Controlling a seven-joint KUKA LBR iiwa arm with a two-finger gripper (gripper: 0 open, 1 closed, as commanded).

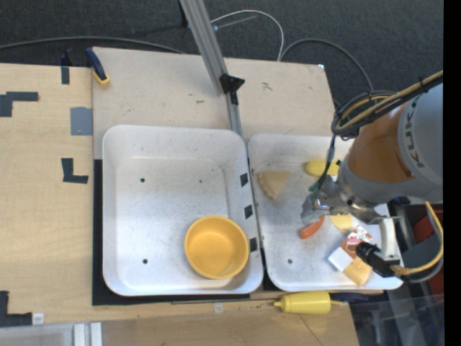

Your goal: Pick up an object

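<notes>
The claw [317,206] hangs low over the right bin [284,265], its tip just above the bin floor, and how wide it stands I cannot tell from this angle.

Going left to right: the left bin [130,157] holds a yellow bowl [216,246] in its near right corner. In the right bin, a tan wedge [272,183] lies near the dividing rims. Next comes a small orange piece [312,228] — carrot-like, just below the claw tip and seemingly touching or nearly touching it. Its long axis runs at a slant, from lower left up toward the right. A yellow lump [317,168] sits farther back, partly behind the arm [389,157], and a small white and red packet [346,251] and a yellow block [358,271] lie near the front right corner. On the counter [43,193], a yellow bottle [306,303] rests in front of the bin.

The orange piece looks the likeliest target — it lies nearest, a touch toward the camera, so only a short shift and drop seems needed.
</notes>
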